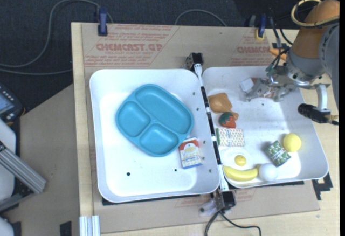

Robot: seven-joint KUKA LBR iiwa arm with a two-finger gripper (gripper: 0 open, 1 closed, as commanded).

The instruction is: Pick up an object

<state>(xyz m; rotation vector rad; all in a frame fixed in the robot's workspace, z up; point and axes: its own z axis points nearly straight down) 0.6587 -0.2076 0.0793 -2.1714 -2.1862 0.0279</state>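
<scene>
**End effector low at the right bin's far edge, nothing visibly held**

End effector (264,89) sits toward 1 o'clock in the right bin (310,167), low over the bin floor beneath the grey arm (310,51) with its orange band. Whether its grip is apart or together I cannot tell — the metal parts blur into one pale cluster, and nothing can be made out between them.

Candidates for the pick lie mostly below it. A brown bread-like piece (220,102) rests at about 10 o'clock in that bin, close to the divider, with a small red-and-green toy (228,119) just beside it toward 6 o'clock. A checked packet (230,137) lies flat under those. Along the near edge sit a fried egg (239,160), a banana (241,173) and a white egg (268,171), touching or nearly so. At 4 o'clock a green packet (276,153) leans against a yellow lemon (291,142).

Nearest the end effector is the bread piece — probably light, hollow plastic, stiff and somewhat slick. Its rounded top could squirt out of a pinch, so closing across its narrow middle looks safest. Flat packets offer little to grip.

In the left bin (108,175) lie a blue divided tray (153,119) and a small carton (191,154). Both bins rest on the table (86,46).
</scene>
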